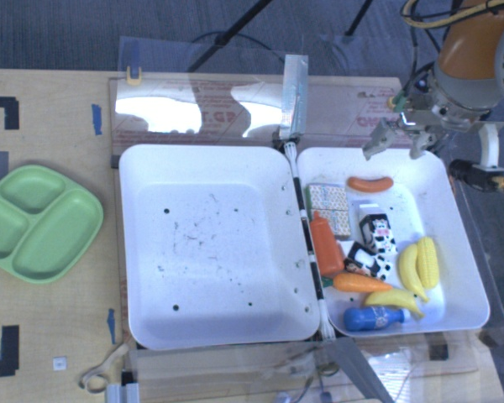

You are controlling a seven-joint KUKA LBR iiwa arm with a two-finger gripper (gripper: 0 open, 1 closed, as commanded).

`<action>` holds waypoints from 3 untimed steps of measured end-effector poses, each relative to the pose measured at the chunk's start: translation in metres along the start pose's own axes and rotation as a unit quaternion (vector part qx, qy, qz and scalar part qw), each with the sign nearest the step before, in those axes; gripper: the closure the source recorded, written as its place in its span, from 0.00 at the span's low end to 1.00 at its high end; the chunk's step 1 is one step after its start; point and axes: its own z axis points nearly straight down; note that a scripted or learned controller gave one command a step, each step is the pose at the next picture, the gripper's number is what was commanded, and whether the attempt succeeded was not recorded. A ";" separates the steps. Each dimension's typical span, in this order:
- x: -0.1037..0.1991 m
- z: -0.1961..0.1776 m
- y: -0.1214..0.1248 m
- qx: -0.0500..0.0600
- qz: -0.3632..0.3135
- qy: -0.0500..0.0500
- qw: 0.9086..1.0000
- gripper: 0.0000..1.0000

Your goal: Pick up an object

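Your gripper [398, 143] hangs over the far edge of the right bin [464, 250], fingers spread open with nothing between them. Nearest below it you have a sausage [370, 184] lying near the bin's far wall, its long axis running left to right. Further toward you, the carrot [366, 283] lies tilted, its tip pointing right toward the bananas [421, 265], the orange bottle [324, 243] runs front to back along the left wall, and the blue bottle [373, 317] lies crosswise by the near wall.
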 end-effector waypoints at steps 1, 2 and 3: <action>0.018 0.037 -0.020 0.000 -0.041 0.000 0.999 0.00; 0.045 0.047 -0.069 0.000 0.013 0.000 1.000 0.00; -0.022 0.085 -0.105 0.000 0.052 0.000 0.999 0.00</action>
